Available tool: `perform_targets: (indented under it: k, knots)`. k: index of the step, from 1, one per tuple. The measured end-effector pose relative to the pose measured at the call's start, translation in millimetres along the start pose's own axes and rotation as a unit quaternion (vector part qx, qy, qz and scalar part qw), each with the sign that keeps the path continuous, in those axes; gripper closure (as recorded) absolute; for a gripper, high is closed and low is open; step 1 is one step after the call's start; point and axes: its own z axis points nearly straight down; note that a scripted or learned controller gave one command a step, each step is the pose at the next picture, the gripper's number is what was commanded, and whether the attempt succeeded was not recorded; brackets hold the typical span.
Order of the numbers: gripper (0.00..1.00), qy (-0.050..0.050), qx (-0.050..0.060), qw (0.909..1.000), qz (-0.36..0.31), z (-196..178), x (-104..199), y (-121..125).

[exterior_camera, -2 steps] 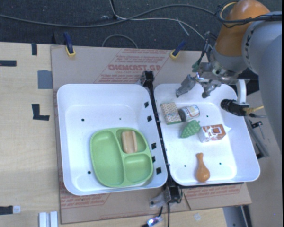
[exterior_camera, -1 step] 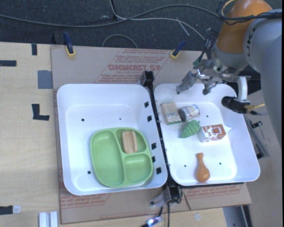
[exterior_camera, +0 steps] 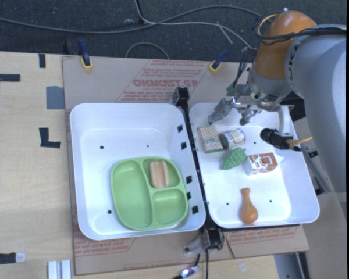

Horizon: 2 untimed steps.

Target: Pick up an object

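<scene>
The gripper [exterior_camera: 232, 114] is held with its fingers apart and empty above the back of the right bin [exterior_camera: 296, 214]; the approach step is judged to be in hand; a descent onto the small can [exterior_camera: 232, 138] just below is called for next.

Both bins [exterior_camera: 84, 156] are white. The divided plate [exterior_camera: 134, 196] is light green, and the bread piece [exterior_camera: 158, 174] on it is tan. The packet [exterior_camera: 209, 138] is beige with a fine check. The can [exterior_camera: 232, 138] is silver with a dark end. The wedge [exterior_camera: 234, 158] is green with pale dots. The carton [exterior_camera: 262, 163] is white with red-brown print. The drumstick [exterior_camera: 248, 206] is orange. The arm [exterior_camera: 314, 68] is grey with an orange band.
</scene>
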Motion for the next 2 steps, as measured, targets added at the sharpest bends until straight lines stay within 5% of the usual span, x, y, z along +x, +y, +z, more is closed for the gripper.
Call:
perform_targets:
  k: [1, 2]
  knots:
    - [0.00, 0.000, 0.001, 1.0000, 0.000, 65.6, 2.5, -1.6]
    - [0.00, -0.001, -0.002, 1.0000, 0.000, 74.0, 3.2, -1.9]
